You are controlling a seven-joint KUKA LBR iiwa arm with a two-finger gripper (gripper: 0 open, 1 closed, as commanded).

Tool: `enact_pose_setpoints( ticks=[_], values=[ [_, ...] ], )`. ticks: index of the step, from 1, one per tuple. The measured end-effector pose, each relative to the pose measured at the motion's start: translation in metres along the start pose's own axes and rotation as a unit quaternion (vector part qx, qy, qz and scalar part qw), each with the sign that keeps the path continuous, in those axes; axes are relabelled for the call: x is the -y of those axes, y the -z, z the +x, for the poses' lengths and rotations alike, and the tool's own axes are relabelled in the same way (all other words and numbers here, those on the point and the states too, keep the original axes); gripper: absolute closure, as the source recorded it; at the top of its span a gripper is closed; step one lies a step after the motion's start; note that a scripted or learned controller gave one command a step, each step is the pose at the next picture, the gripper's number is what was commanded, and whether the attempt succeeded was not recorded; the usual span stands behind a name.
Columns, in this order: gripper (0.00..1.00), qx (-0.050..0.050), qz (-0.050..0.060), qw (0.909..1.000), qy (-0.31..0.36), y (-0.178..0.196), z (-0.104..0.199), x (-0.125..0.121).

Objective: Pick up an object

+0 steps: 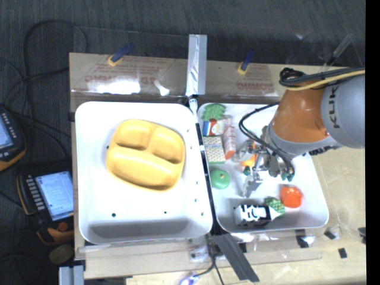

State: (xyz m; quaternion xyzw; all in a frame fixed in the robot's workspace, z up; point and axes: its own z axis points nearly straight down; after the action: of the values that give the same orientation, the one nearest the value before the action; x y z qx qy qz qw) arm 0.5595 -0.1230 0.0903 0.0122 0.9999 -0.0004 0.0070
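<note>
So the arm (323, 114) comes in from the right and hangs over the right bin (314, 218), with the gripper (255, 180) down in the middle of it. Can't tell what state it's in, too small and cluttered. Around it: a green round thing (220, 179) just to its left, an orange-red ball (291, 196) to the lower right, a black and white item (252, 213) near the front wall, and some packets (216, 136) up the left side. The left bin (89, 159) holds a yellow tray (146, 153), well apart. Both bins sit on the surface (344, 242).
</note>
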Motion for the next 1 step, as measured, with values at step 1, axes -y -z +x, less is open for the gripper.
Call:
enact_pose_setpoints(
  ticks=[1],
  values=[
    [1.0, 0.002, 0.002, 1.0, 0.0, 0.0108, -0.0017, 0.0009]
  ],
)
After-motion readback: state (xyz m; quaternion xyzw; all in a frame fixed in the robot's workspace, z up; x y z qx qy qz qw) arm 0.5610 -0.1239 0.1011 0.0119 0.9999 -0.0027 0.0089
